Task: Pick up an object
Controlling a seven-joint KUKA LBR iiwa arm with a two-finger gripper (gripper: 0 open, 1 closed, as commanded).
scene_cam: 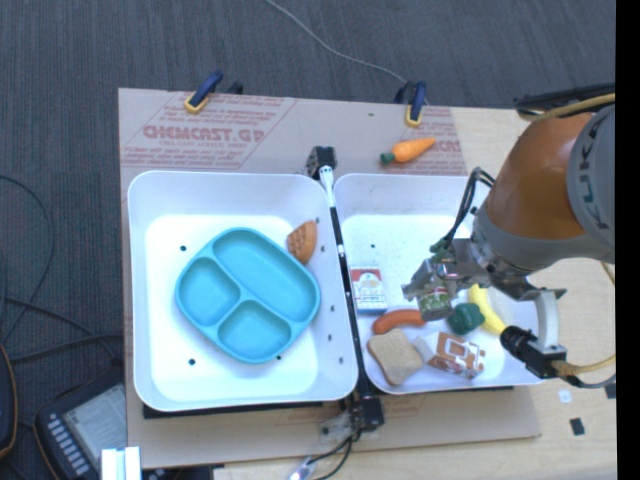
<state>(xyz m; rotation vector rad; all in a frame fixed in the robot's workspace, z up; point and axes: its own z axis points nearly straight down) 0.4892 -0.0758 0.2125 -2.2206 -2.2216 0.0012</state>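
pincer (pixel 432 286) hung low in the right bin (pixel 400 200) over a dark packet (pixel 436 303), beside green piece (pixel 465 317) and yellow piece (pixel 486 308); grip state could not be told. hot dog (pixel 399 320), bread (pixel 397 356), carton (pixel 368 288) lay nearby; blue tray (pixel 246 293) in left bin (pixel 140 298).

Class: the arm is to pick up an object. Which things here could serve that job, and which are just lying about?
For the job: gripper, sausage, bread slice, small red-and-white box, yellow piece, green piece, patterned packet.

Lying about: blue divided plate, toy carrot, clamps.
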